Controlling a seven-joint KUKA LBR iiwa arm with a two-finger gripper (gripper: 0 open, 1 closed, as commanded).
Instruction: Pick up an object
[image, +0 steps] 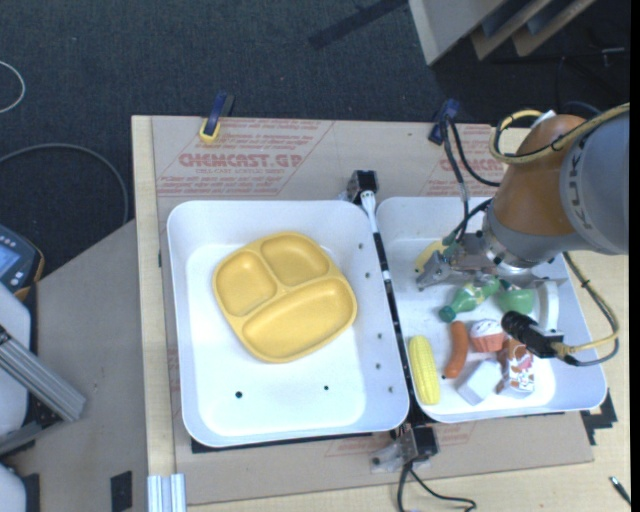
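Observation:
My gripper hangs low over the back left part of the right bin, under the orange band of the arm. A small yellow piece lies right beside it. Just in front of it are two green toys. An orange sausage-shaped toy lies further forward, with a yellow corn cob by the bin's left wall. A white, orange and brown toy sits at the front.
The left bin holds a yellow divided plate. A black plug on a yellow cable hangs over the right bin's toys. The arm's grey body covers the right bin's back right.

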